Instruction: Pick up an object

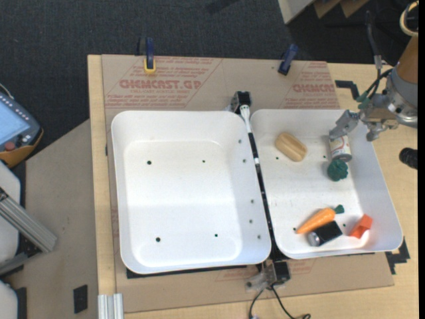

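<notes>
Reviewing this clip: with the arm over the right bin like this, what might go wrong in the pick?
1. The gripper is at a small can that touches a green lump; closing may shove either or grab both.
2. The carrot, black cylinder and orange piece lie crowded at the near rim, so picking one could disturb the others.

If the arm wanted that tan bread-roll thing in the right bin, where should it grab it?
Probably across the short middle of the tan oval bread roll, coming straight down from above. It lies flat and alone on the right white bin, so its long sides look free for the gripper.
</notes>
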`<state>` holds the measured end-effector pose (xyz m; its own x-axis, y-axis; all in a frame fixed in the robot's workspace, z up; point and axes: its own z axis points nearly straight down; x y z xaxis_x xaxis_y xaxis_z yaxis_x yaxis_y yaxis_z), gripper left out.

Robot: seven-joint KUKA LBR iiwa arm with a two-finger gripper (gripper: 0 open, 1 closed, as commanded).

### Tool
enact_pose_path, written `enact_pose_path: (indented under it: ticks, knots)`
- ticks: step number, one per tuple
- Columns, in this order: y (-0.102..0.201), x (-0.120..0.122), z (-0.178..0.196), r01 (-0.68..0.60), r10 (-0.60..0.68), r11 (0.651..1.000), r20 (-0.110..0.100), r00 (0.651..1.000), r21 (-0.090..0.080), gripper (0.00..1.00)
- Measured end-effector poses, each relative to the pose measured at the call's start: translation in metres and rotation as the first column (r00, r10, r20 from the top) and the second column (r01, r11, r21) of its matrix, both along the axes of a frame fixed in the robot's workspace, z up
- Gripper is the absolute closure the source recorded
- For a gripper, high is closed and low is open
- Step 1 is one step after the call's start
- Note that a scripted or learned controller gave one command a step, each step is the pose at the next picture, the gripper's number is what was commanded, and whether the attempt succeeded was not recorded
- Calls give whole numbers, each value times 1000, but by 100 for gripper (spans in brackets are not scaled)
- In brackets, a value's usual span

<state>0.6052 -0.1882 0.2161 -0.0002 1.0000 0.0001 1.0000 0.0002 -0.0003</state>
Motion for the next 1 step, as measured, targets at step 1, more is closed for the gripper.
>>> enact_pose_path:
  ticks: [1]
  knots:
    - [-38,-64,-98,6,-6,1000,-11,1000,3,0]
